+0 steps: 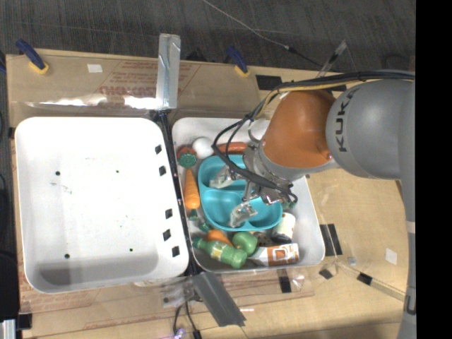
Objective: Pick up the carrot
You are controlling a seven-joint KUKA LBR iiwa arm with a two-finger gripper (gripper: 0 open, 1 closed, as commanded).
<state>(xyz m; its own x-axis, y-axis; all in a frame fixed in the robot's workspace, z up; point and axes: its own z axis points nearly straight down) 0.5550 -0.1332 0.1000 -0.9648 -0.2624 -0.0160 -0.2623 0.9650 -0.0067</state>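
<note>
Hovering Over the Wrong Spot

The left bin [85,189] lies beside the cluttered right bin [307,221], where the carrot [191,189] rests along the left wall, touching the blue bowl [226,203]. The gripper [247,207] hangs over that bowl; its state cannot be told. Descending here risks hitting the bowl, not the carrot.
</note>
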